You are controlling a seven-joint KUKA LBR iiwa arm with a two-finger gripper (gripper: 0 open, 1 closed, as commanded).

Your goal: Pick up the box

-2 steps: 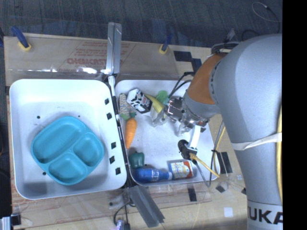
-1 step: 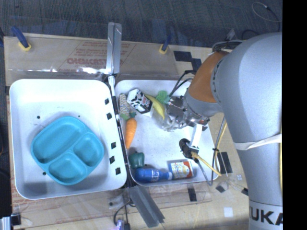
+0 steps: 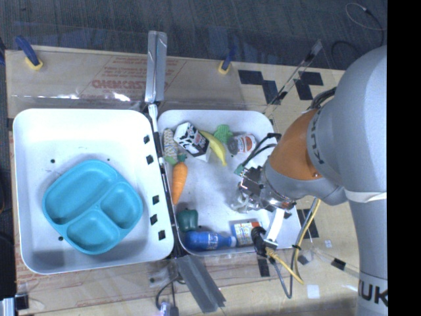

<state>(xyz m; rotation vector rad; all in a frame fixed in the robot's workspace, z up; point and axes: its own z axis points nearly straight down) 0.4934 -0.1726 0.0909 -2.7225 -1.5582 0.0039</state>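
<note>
Box (image 3: 192,139), black-and-white cow print, lies in right bin (image 3: 217,118), top-left part, between snack bar and banana (image 3: 216,147). Claw (image 3: 248,193) low in bin middle, near right wall. Cannot tell claw state. Box sits up and left of claw, well apart. Box long side tilted, roughly up-down.

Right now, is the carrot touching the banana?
Apart. The camera view shows bare white bin floor between the carrot and the banana.
</note>
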